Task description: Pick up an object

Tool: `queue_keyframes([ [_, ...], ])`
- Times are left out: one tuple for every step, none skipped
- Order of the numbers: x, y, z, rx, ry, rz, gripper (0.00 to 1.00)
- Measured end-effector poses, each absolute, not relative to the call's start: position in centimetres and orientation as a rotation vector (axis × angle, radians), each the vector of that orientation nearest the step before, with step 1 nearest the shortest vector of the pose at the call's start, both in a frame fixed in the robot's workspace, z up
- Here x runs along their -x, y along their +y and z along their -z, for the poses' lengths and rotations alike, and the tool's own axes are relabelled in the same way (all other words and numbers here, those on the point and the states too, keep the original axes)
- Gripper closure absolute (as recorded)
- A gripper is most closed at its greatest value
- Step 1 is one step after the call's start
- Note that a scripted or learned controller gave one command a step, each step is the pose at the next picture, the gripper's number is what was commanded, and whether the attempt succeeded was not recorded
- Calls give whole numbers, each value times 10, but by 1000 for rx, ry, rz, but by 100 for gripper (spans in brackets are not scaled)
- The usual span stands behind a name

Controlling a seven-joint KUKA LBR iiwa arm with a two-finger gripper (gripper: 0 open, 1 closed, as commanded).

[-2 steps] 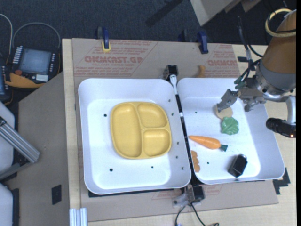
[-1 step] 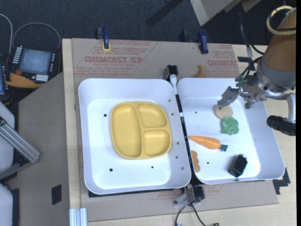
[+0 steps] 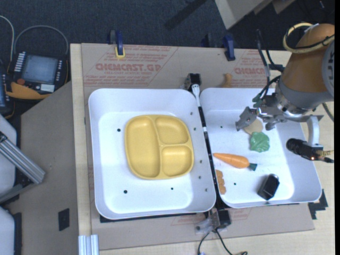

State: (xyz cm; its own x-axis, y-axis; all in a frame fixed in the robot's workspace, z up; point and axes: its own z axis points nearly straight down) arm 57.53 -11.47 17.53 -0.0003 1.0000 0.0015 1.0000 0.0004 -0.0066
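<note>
In the right bin (image 3: 234, 193) lie an orange carrot (image 3: 230, 160) with a green tip, a green leafy piece (image 3: 260, 142), a small black block (image 3: 269, 186) and a small orange-brown bit (image 3: 220, 180) by the left wall. My gripper (image 3: 258, 118) hangs over the bin's upper part, just above the green piece, with its two grey fingers spread and nothing between them. A pale object sits partly hidden under the fingers.
The left bin (image 3: 106, 185) holds a yellow divided plate (image 3: 159, 145). A black divider rail (image 3: 202, 126) runs between the bins. The arm's orange band (image 3: 308, 52) and a black attachment (image 3: 304, 149) overhang the right bin's right side.
</note>
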Motion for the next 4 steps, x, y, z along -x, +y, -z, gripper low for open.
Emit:
queue_keyframes([
  [-583,-113,-128,2218,-2217,-5,0],
  [-582,-113,-82,2219,-2218,-4,0],
  [-583,-113,-95,2223,-2221,1,100],
  [-578,-118,-155,2226,-2222,3,100],
])
